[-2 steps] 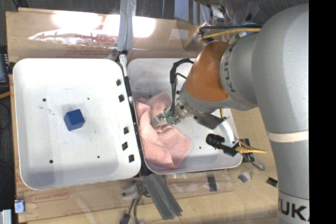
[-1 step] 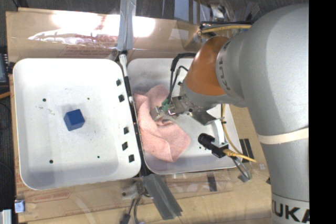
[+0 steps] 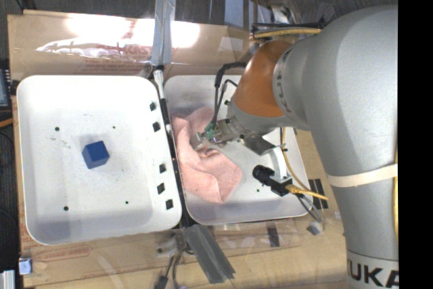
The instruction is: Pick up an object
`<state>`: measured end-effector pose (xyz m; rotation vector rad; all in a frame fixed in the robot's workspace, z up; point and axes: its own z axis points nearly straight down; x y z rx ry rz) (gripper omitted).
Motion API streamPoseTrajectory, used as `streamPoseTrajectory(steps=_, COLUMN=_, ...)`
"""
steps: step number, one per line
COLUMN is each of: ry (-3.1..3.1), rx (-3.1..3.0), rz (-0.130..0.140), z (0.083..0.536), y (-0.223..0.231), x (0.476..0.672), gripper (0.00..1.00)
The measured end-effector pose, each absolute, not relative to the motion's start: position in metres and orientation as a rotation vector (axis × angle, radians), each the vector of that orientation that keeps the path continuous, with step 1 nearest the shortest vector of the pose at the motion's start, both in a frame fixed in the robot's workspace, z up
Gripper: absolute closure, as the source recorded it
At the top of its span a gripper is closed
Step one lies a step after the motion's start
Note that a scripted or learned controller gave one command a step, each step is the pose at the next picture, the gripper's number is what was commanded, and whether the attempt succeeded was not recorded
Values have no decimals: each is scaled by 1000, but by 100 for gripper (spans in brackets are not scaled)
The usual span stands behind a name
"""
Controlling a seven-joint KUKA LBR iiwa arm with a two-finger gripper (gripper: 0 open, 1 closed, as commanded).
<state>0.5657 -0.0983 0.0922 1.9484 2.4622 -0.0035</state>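
A crumpled pink cloth [image 3: 206,162] lies in the right bin [image 3: 233,213], against its left wall. My gripper [image 3: 205,139] comes in from the right under the orange wrist band and is down on the upper part of the cloth, its tips pressed into the folds. A small blue cube [image 3: 95,153] sits alone in the left bin [image 3: 40,112], far from the gripper.
The grey arm covers the right half of the right bin. A black cable fitting [image 3: 269,179] with a yellow wire lies over that bin's lower right. Black clips [image 3: 162,166] line the divider between the bins.
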Motion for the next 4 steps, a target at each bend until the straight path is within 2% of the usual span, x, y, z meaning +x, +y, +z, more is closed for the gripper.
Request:
streamPoseTrajectory(steps=1, ry=2469, rx=1942, rz=-3, z=102, y=-98, x=566, gripper=100)
streamPoseTrajectory(steps=2, ry=2567, rx=1813, rz=0, z=192, y=-81, x=534, gripper=100)
streamPoseTrajectory(steps=3, ry=2567, rx=1813, rz=0, z=192, y=-81, x=534, gripper=0)
streamPoseTrajectory(steps=4, ry=2453, rx=1957, rz=5, z=95, y=-101, x=574, gripper=0)
